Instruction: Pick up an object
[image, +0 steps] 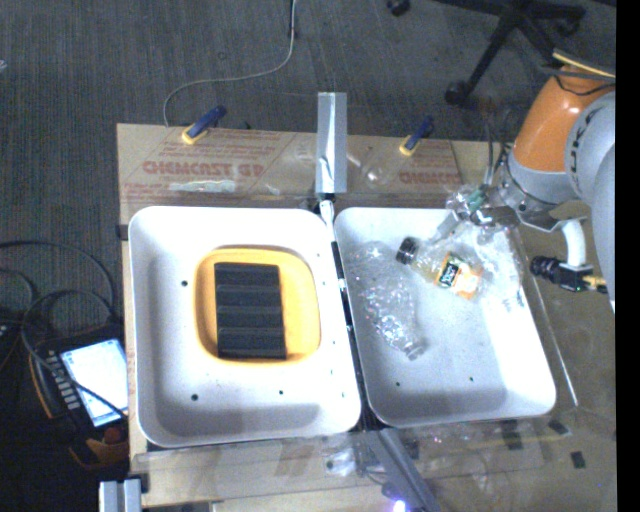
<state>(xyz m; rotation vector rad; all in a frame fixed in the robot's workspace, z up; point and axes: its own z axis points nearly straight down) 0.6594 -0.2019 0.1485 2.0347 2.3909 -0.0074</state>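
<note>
Arm: grey w/ orange band (548, 125), comes in from the right, upper corner of the view, above the back right corner of the right bin.

Gripper (472, 212): low over the back rim of the right bin, near its right end. It is mixed w/ clear shiny plastic there, so I cannot tell its grip state.

Right bin (520, 385): white, shallow. Holds a small bottle and a clear plastic bottle.

Small bottle (440, 265): dark cap, amber body w/ orange-and-black label. It lies on its side in the back part of the bin, cap toward the left, tilted across the floor. It is just below and left of the gripper; touching or apart, not clear.

Clear plastic bottle (390, 310): crumpled, see-through (hard to see on the white floor). It lies from the back left of the bin toward the middle, just beside the small bottle, left of it.

Left bin (160, 400): white, touching the right bin along the middle edge. Holds a yellow tray.

Yellow tray (305, 300): flat in the bin centre, w/ a black ribbed block (250, 310) lying inside it.

Bench (150, 165): cardboard sheet w/ red print behind the bins, two blue-yellow clamps (203, 124) at its back edge.

Floor, left: a screen device (95, 375) w/ black cables.
</note>
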